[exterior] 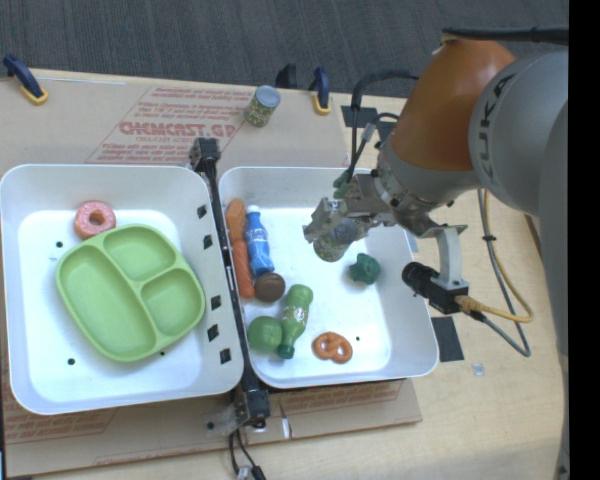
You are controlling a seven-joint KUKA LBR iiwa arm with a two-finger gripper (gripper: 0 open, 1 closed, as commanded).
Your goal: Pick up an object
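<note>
Nothing is picked up yet, as far as I can see. The objects all lie on the floor of the right bin (405, 353): a small dark green piece (363, 268) sits at about four o'clock from the hand (332, 236), just beside it and seemingly the nearest candidate. The pretzel (332, 346) lies further off at six o'clock, the green bottle (295, 313) at seven, with a green lump (264, 332) and a brown ball (270, 287) beyond it. Along the bin's nine o'clock wall lie the blue bottle (257, 243) and the carrot (238, 248).

The hand hangs over the middle of that bin, blurred and grey; I cannot tell whether it is apart or together, and nothing shows in it. So the reach looks done; the grasp and lift remain.

Over in the left bin (20, 298), the green divided plate (130, 290) and pink doughnut (95, 218) lie well apart from the action. On the worktop (500, 408) at twelve o'clock stands a small jar (263, 106).
</note>
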